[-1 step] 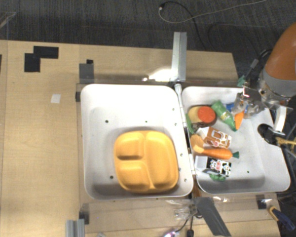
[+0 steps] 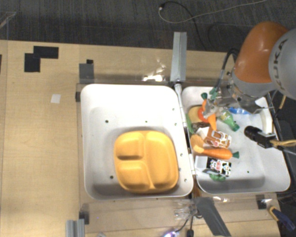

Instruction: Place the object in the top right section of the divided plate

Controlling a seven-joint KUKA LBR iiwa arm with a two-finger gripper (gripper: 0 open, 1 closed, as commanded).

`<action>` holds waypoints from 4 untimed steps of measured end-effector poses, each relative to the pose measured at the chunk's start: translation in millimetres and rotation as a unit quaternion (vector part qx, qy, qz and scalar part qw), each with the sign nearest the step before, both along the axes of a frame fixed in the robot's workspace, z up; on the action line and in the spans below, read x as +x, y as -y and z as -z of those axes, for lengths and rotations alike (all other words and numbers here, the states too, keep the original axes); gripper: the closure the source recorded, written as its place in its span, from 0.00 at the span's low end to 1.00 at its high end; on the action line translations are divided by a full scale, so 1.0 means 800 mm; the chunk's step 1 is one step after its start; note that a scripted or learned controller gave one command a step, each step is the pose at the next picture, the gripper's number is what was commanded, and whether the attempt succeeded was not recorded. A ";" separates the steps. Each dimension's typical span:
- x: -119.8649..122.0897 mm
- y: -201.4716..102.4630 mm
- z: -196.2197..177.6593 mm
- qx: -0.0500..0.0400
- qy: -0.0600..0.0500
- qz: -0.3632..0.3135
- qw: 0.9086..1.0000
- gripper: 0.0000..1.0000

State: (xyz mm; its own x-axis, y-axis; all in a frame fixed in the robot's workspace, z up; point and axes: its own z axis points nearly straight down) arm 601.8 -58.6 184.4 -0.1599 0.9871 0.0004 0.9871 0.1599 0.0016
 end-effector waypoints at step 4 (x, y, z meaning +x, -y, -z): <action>-0.018 -0.322 0.109 0.007 0.015 0.101 0.995 1.00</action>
State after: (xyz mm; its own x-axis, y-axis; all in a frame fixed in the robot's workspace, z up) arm 587.6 199.4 97.5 0.0425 0.9990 0.0135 0.9986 -0.0430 0.0323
